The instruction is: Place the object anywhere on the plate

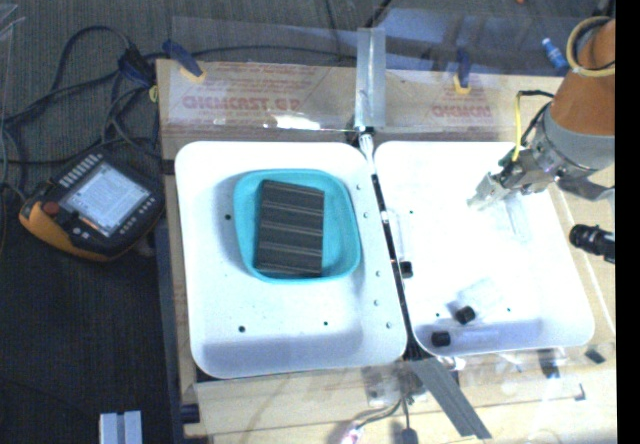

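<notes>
Object: a dark ribbed block (291, 227) lies flat on the plate, long side running away from the camera.
Plate: teal (346, 232), in the left bin (205, 262).
Gripper: (490, 190) over the right bin (560, 272), upper part, at the end of the arm (585, 117).
Jaws: pale and blurred; spread or pressed together, I cannot tell.
Object to jaws: well apart, 1 bin to the left, nothing seen between them.

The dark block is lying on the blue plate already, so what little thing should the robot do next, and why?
Probably just pull the arm back a bit. The dark block already lies flat on the blue plate in the left bin, while the pincer hovers over the right bin.
</notes>
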